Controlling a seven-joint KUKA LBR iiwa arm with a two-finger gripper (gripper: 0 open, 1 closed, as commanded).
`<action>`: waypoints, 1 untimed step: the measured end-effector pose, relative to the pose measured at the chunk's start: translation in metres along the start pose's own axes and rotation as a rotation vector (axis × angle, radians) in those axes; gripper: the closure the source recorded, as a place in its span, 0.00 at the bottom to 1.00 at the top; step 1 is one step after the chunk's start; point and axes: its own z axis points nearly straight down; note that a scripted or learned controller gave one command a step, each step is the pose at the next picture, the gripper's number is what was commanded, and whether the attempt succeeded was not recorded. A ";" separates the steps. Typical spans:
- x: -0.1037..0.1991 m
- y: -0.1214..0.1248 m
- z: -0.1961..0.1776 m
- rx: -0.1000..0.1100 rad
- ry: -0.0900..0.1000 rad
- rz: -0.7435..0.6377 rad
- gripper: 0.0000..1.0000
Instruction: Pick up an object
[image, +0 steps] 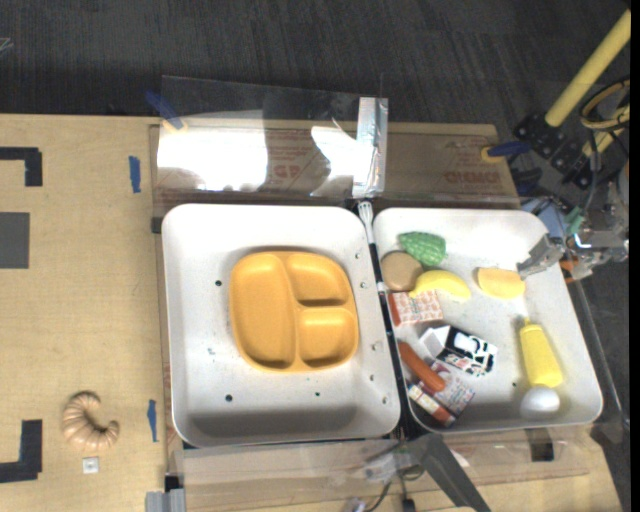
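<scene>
Camera view is showing us the gripper (543, 256) hanging at the right bin's (590, 372) right rim, and we can't tell how its jaws are standing. Nearest pick, the yellow lemon-like piece (499, 282), is lying just left of it.

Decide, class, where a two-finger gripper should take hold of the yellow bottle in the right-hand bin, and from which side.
Probably from above, across the middle of the yellow bottle. It lies flat, its length running along the right-hand bin, with bare floor on both long sides for the fingers. Its white cap end looks narrower, so offers less grip.
</scene>
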 end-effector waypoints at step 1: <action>0.045 0.025 0.066 0.007 0.002 0.244 0.00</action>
